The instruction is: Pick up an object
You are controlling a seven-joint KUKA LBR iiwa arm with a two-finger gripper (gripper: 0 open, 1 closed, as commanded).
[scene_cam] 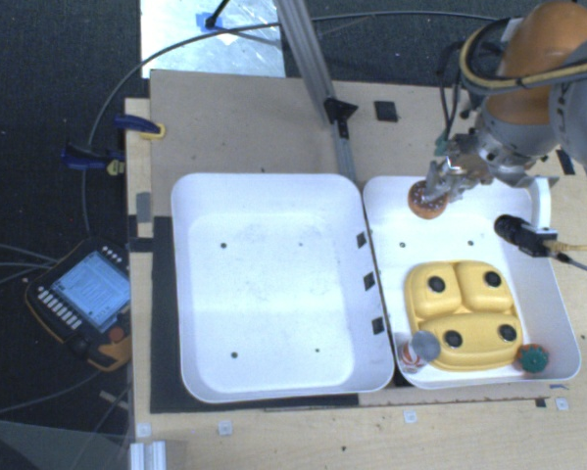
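Green ball (534,358) and grey-capped item (417,347) at near edge of right bin (560,306), flanking yellow block (464,314). Farther back, claw (436,192) over small brown object (426,203); finger state unclear. Left bin (200,292) alongside.

A flat tan fibreboard tabletop (244,130) fills the middle of the scene, set on dark speckled carpet floor (48,57); a bright reflective sheet of silvery plastic (210,23) lies at its far edge; a slanted grey metal pole (308,42) crosses above it; thin grey cables (117,96) trail over the carpet at the left, near a handheld orange-and-black control pendant with a lit blue screen (85,297); blue-handled spring clamps (97,160) grip the tabletop's left edge.
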